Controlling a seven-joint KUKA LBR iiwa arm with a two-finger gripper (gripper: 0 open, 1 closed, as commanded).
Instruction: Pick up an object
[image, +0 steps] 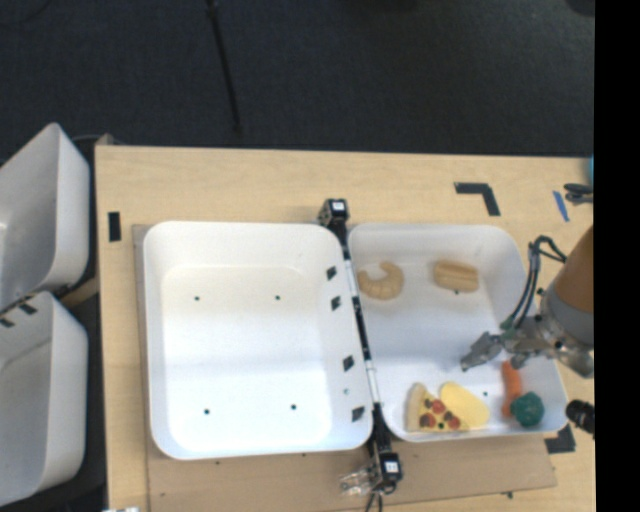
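From the camera view above the bench, the two white bins sat side by side on the wooden benchtop (240, 185). The left bin (155, 330) showed its bare floor with four small dark dots. The right bin (425, 240) held all the objects.

At the far end of the right bin lay a tan croissant (381, 280), curled like a crescent, close to the divider between the bins. Just to its right, well apart from it, lay a tan bread roll (455, 275). At the near end, a pizza slice (432, 410) with red toppings lay beside a yellow cheese wedge (466, 404), the two touching or nearly so. Farther right, near the bin's near right corner, an orange carrot with a green top (518, 393) lay with its green end nearest the camera.

The arm (575, 285) entered from the right edge, its orange band showing above the wrist. The gripper (490, 350) hung over the right part of the right bin, between the bread roll and the cheese wedge, its metal fingers (481, 349) pointing left. The carrot lay just beside the gripper's body, on its near side. Nothing showed between the fingers; how far they stood apart could not be told at this angle and sharpness.
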